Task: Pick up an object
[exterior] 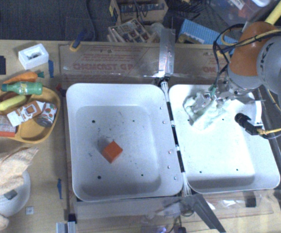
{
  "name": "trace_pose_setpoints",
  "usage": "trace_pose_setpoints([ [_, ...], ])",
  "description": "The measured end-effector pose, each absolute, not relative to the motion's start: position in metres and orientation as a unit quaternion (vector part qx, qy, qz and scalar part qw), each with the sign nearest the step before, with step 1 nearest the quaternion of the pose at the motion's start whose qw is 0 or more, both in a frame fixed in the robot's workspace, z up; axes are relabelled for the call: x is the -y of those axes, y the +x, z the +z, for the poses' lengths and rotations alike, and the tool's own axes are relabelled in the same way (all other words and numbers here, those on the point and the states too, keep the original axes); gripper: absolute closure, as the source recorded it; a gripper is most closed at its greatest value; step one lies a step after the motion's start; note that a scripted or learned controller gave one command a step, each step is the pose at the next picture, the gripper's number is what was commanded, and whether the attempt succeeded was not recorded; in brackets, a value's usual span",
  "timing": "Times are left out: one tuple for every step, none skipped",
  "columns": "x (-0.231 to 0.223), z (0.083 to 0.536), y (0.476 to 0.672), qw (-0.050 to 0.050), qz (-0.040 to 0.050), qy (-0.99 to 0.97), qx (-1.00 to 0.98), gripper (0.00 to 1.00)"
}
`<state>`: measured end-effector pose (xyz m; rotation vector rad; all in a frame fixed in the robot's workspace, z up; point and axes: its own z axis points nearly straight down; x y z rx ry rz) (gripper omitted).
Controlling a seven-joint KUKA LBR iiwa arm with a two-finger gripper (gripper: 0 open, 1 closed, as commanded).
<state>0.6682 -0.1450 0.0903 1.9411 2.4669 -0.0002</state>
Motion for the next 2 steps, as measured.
trace_pose_setpoints([
  [0.2001, 0.089, 0.6674, -0.006, 0.0016, 0.594, -0.805, 0.0],
  [0.2001, 0.089, 0.6674, -0.006, 0.0016, 0.594, -0.805, 0.0],
])
